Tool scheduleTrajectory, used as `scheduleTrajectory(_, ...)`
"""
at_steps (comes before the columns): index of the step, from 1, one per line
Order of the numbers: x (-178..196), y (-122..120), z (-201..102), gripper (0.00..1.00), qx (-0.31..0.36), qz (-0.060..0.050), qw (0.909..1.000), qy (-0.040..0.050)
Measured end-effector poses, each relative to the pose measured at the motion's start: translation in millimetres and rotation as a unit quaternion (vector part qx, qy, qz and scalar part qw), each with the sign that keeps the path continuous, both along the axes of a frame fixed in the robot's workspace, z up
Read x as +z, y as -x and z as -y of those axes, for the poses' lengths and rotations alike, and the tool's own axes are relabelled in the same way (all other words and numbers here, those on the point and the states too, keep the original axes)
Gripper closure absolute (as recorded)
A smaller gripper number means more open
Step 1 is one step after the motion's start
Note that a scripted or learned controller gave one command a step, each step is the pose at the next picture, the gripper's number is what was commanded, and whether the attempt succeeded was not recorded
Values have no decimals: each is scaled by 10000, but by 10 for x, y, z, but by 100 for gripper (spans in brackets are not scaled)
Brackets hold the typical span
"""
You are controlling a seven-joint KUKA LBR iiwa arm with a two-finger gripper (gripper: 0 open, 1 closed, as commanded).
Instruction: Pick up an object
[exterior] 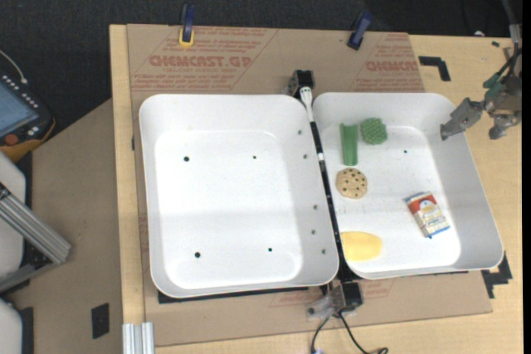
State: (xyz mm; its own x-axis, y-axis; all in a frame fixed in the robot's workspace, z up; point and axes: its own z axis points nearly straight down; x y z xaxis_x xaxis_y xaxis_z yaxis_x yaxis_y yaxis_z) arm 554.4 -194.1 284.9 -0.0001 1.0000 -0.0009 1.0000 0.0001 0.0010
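Four objects lie in the right bin (465, 178). A green brush-like piece (358, 138) rests near the bin's back left. Just in front of it sits a round brown cookie (352, 182). A yellow lump (362, 245) lies at the front left, and a small red, white and blue box (427, 214) lies toward the front right. My gripper (475, 127) hangs over the bin's back right rim, well away from all of these. Its two grey fingers stand apart, open, with nothing between them.
The left bin (158, 178) sits beside the right one, and a black divider strip (319, 170) runs between them. Both rest on a brown cardboard sheet (249, 54) held by blue clamps (187, 21) at the back.
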Motion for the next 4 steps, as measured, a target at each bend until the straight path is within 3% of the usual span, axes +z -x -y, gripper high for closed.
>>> scheduleTrajectory(1, -2053, 738, 135, 0, -28, -33, 10000, -20)
scheduleTrajectory(2, -1897, 704, 136, 100, -10, 12, 10000, 6)
scheduleTrajectory(3, -1839, 656, -366, 100, 26, -12, 10000, -25)
scheduleTrajectory(4, -2004, -357, -392, 100, 25, 27, 10000, 0)
